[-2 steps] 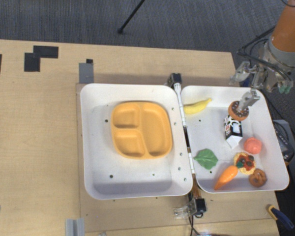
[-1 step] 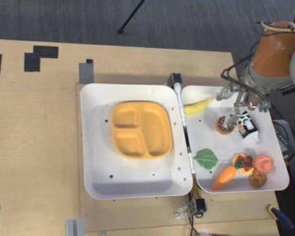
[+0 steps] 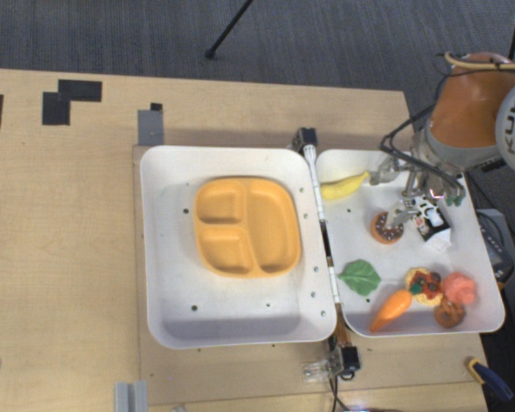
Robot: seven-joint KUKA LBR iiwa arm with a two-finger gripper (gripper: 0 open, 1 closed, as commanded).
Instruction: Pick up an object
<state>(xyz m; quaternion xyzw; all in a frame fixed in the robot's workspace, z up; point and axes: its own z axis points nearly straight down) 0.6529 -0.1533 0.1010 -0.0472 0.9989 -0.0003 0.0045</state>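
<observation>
Tray (image 3: 245, 227) first on my screen: a yellow divided one, lying flat in the left bin (image 3: 167, 256). Everything else I can pick sits in the right bin (image 3: 476, 230). At its far left a banana (image 3: 343, 186) lies with its long axis running left to right, the right end tipped slightly toward the far side. Nearer me a green leaf piece (image 3: 360, 276) lies flat, and just right of it a carrot (image 3: 391, 308) points its tip toward the near left, stem end up against a small multicoloured toy (image 3: 424, 286). A pink piece (image 3: 460, 287) and a brown round piece (image 3: 450, 314) sit beside that in the near right corner; I can't tell what either is.

My claw (image 3: 412, 206) hangs over the far half of the right bin, and the brown doughnut-like disc (image 3: 387, 227) lies just to its near left, close to the fingertips, though whether they touch it I can't make out. Cables and metal parts clutter the claw, so I cannot tell whether it is released or clenched. A black-and-white part (image 3: 432, 220) sits just right of it. The arm (image 3: 472, 110) above is cut off at the right edge.
</observation>
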